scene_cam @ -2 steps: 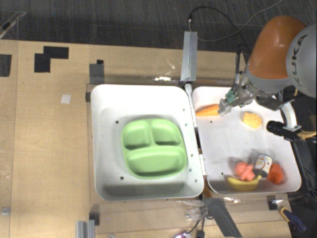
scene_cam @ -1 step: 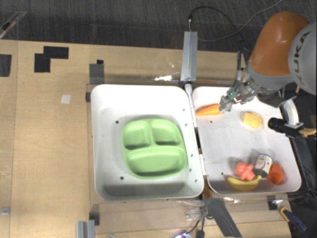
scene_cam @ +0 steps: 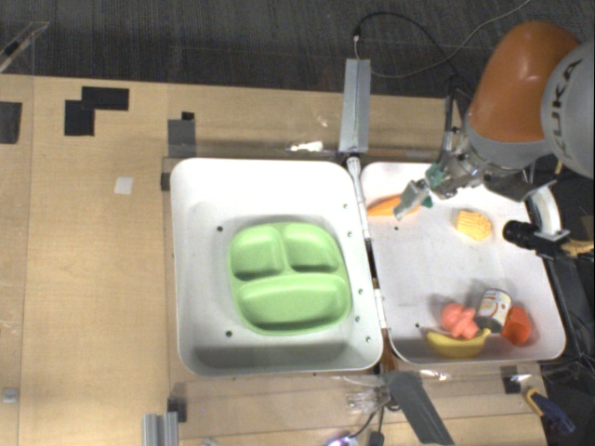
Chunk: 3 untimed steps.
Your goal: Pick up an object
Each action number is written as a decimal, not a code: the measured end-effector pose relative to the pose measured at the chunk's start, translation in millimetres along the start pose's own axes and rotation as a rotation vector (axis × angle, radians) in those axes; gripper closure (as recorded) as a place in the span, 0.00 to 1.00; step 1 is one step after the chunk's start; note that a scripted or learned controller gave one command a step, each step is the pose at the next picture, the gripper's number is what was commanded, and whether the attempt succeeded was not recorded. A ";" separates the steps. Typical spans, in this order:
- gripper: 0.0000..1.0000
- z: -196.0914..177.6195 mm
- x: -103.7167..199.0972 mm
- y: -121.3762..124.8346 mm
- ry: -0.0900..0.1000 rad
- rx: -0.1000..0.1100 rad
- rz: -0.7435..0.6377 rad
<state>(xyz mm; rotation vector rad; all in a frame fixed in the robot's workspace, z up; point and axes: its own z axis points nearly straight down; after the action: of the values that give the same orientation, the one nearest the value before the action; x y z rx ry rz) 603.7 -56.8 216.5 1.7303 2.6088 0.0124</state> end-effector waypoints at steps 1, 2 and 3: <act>0.00 39.9 -57.3 35.7 0.002 0.007 0.073; 0.00 -19.1 -33.1 58.8 0.001 0.005 0.067; 0.00 87.7 -65.5 3.6 0.003 0.005 -0.434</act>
<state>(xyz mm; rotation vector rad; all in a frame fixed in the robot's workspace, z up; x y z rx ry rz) 633.7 -115.7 129.2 1.1297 2.9240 0.0045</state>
